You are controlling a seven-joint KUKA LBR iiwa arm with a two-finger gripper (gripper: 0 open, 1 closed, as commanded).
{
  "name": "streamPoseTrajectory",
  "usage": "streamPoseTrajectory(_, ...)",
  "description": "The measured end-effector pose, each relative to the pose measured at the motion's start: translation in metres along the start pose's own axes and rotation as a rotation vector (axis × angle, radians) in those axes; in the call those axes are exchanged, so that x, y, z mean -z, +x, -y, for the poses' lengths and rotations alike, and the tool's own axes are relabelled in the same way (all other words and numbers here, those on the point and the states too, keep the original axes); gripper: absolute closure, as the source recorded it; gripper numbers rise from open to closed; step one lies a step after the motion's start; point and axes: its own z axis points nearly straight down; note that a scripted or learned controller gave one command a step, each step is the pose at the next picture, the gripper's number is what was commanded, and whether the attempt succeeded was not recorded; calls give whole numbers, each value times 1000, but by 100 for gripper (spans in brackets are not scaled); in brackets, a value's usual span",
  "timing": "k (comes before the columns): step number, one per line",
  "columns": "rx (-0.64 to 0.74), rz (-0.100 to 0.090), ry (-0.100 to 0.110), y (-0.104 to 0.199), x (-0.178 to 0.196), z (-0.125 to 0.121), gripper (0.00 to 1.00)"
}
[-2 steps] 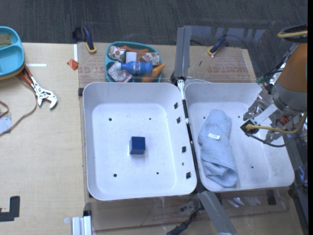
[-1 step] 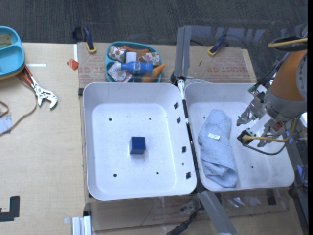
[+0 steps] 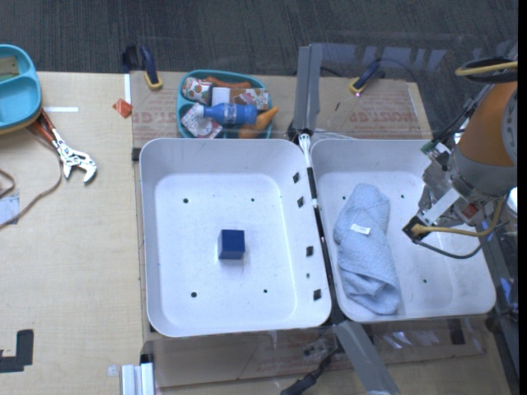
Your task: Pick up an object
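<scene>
A small blue cube (image 3: pixel 232 243) sits near the middle of the left white bin (image 3: pixel 165 171). A crumpled pale blue-grey towel (image 3: pixel 366 248) lies in the left half of the right white bin (image 3: pixel 461 299). My gripper (image 3: pixel 434 204) hangs over the right side of the right bin, to the right of the towel and apart from it. The grey wrist and orange band rise above it toward the upper right. Nothing shows held in the gripper.
A teal bowl (image 3: pixel 224 105) filled with several small items stands behind the left bin. A wrench (image 3: pixel 70 159) and a teal tray (image 3: pixel 16 85) lie on the wooden bench at far left. Clamps (image 3: pixel 148 66) sit along the back edge.
</scene>
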Motion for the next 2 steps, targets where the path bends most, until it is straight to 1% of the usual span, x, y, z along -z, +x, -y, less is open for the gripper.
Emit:
streamPoseTrajectory(1, -223, -4, -3, 30, 19, -5, 100)
streamPoseTrajectory(2, -222, -3, -3, 30, 19, -5, 0)
